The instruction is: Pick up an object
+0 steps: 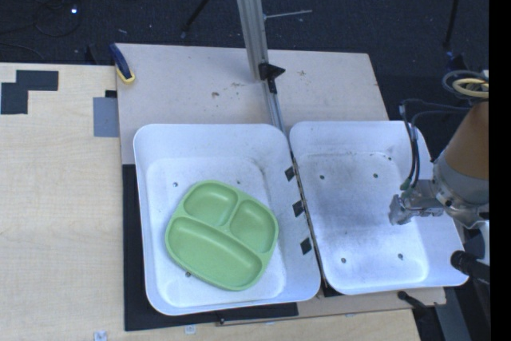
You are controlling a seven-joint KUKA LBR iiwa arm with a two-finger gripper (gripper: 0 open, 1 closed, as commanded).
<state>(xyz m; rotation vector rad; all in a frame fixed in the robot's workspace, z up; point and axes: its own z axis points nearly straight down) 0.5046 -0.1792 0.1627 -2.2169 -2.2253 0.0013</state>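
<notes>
tool (402,211): over right bin (351,267), grip state cannot tell | green divided plate (222,235): well apart, in left bin (152,164)

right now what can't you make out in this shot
- Gripper in the camera view: too small and dark to tell whether it holds anything.
- Arm: cut off by the right edge.
- Floor of the left bin under the green divided plate: hidden by the plate.
- Clutter on the dark floor behind the bench: too dim.
</notes>
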